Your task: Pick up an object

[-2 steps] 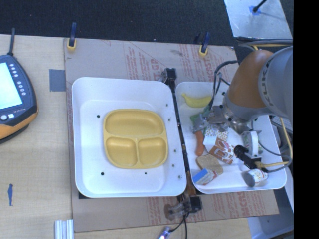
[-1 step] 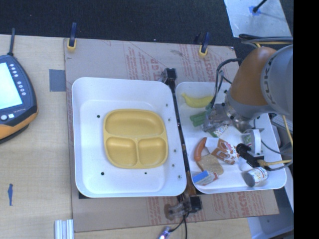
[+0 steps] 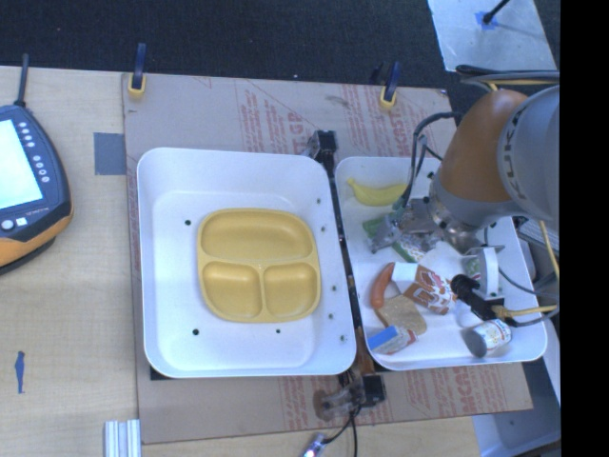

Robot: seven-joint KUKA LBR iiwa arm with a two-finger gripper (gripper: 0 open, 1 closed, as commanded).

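Clutter fills the right bin [image 3: 533, 346]: banana [image 3: 374, 192], sausage [image 3: 382, 283], bread slice [image 3: 404, 316]. My gripper [image 3: 416, 228] hangs over its upper middle, probably to grab something; its grip state I cannot tell.

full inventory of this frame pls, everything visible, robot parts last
left bin: 1, white, centre of bench
divided tray: 1, yellow, three compartments, inside left bin
right bin: 1, white, beside left bin
banana: 1, yellow, far end of right bin
sausage: 1, red-orange, right bin near left wall
bread slice: 1, brown, near end of right bin
blue-white item: 1, near end, beside bread
small can: 1, white-grey, near right corner
red-white packet: 1, middle of right bin
pendant: 1, grey-orange, left edge of bench
clamps: 2, yellow-blue, far edge of board
arm: 1, grey and orange, over right bin
hand: 1, dark, low over green clutter
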